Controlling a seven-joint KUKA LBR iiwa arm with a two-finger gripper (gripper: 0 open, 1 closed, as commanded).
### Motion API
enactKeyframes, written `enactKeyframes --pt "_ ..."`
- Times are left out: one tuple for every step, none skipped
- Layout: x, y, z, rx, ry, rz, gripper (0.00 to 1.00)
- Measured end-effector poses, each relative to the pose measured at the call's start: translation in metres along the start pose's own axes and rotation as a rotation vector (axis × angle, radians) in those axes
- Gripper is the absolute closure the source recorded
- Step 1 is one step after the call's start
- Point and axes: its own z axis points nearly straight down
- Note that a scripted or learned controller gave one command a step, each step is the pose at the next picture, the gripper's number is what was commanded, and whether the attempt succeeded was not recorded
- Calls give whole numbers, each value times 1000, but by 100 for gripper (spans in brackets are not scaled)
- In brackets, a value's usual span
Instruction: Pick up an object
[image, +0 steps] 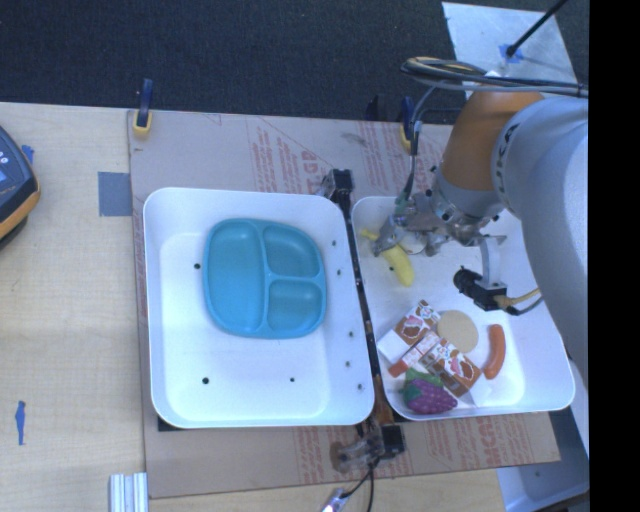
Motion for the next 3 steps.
enactKeyframes --pt "0 0 0 0 0 -1 0" --pt "-3 0 0 -1 0 3 0" --pt "-2 0 0 0 0 1 0"
